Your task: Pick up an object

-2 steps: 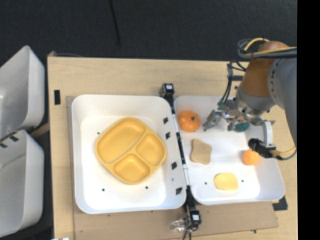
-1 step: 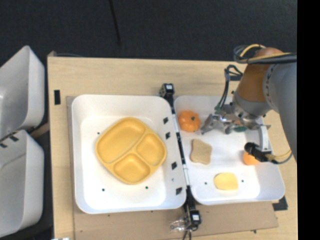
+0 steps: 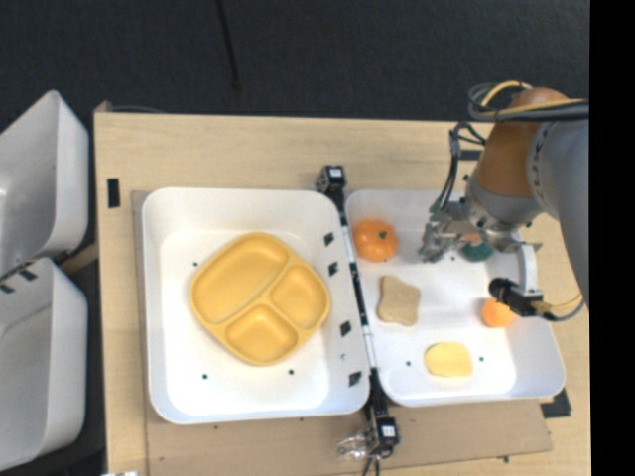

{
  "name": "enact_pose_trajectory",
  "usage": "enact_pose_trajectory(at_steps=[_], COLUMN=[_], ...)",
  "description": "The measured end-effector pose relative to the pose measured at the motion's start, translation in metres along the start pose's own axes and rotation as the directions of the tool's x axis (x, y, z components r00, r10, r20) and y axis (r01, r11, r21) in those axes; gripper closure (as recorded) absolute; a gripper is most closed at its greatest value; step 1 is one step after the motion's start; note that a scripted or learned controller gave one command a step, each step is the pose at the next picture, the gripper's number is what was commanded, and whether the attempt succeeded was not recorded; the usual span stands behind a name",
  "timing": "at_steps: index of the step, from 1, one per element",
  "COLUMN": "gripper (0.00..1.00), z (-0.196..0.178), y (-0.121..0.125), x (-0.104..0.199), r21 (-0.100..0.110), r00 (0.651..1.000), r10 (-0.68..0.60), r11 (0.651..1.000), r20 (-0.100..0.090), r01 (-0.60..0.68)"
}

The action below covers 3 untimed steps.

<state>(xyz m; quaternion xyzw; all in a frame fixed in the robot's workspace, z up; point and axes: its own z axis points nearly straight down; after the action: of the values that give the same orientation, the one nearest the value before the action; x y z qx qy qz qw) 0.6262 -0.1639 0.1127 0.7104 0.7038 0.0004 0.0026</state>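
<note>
1. Arm comes in from the right over the right bin (image 3: 556, 370); orange band sits above the wrist, gripper (image 3: 434, 249) low over the bin's far half.
2. Fingers: cannot tell wide or narrow, too small and dark; nothing visible between them.
3. Landmark = bread slice (image 3: 399, 300), lying flat near the middle of the right bin.
4. Small pumpkin-like orange fruit (image 3: 375, 240) lies beyond the bread and a little left, just beside the bin divider. It is near the gripper, on its left, apart from it, not touching.
5. Yellow oval piece (image 3: 448, 360) lies nearer the camera than the bread, to its right.
6. Orange ball (image 3: 497, 312) lies right of the bread, touching a black part of the arm's fitting.
7. Small teal thing (image 3: 478, 251) lies beyond and right of the bread, partly hidden under the wrist.
8. Yellow divided plate (image 3: 260, 297) lies well left of the bread, in the left bin (image 3: 159, 385).
</note>
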Motion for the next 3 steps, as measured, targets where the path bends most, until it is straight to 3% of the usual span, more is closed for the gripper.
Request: enact_pose_trajectory(at_steps=[2,3], gripper=[1.00,1.00], z=[-0.107,-0.115], y=[0.006,0.007], x=[-0.001,-0.002], r21=[-0.005,0.001], r00=[1.000,1.000], r10=[-0.012,-0.013], r11=[1.000,1.000], r20=[-0.001,-0.003], r01=[0.012,0.013])
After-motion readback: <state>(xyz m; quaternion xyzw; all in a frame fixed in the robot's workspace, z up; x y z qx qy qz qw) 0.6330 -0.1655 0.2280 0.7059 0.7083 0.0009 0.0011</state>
